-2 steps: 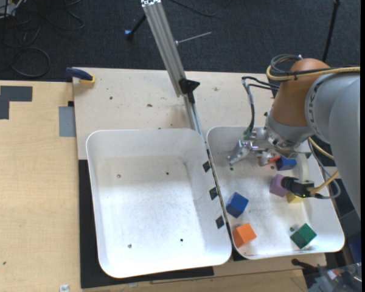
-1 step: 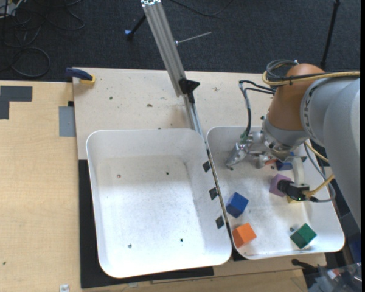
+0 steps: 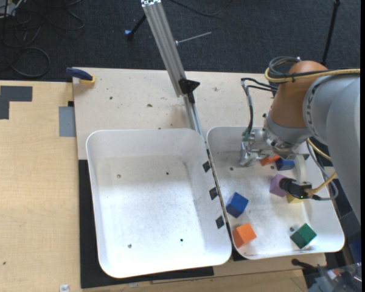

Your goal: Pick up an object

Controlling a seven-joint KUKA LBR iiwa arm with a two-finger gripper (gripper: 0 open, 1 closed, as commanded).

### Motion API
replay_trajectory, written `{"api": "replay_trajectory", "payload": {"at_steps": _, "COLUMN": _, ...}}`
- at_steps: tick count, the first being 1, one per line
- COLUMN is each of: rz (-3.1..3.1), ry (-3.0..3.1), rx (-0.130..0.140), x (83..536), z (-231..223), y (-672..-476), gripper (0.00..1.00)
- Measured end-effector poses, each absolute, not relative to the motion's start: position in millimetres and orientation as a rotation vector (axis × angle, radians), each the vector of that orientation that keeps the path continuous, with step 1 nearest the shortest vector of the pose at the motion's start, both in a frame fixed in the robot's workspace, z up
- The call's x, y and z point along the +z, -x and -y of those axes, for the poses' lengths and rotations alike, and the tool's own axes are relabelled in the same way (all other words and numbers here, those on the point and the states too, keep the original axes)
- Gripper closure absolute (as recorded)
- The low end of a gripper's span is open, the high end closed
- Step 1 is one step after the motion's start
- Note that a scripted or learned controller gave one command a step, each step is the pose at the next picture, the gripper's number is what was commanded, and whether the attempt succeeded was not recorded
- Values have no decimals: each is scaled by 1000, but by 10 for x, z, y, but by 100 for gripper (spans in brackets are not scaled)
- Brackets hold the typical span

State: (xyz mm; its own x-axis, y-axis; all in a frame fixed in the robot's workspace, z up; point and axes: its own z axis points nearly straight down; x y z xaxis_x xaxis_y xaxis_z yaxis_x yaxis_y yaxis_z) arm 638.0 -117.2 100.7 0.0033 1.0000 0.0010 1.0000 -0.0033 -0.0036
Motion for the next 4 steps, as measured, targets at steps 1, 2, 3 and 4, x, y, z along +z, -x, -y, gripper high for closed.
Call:
{"api": "replay_trajectory", "payload": {"at_steps": 1, "rz": 2224, "ry": 2222, "rx": -4, "x": 1530, "z": 1082, "y": -6429, "gripper": 100}}
{"api": "replay_trajectory", "payload": {"at_steps": 2, "rz": 2224, "ry": 2223, "rx": -3, "x": 2054, "z": 1096, "y": -6437, "gripper": 100}}
{"api": "replay_trajectory", "payload": {"at_steps": 3, "rz": 2221, "ry": 2214, "rx": 3, "x": 1989, "z": 585, "y": -6226, "gripper": 100}}
{"api": "replay_trajectory", "payload": {"at_steps": 4, "rz": 2222, "ry": 2214, "rx": 2, "x": 2148, "z": 133, "y": -6032, "gripper": 100}}
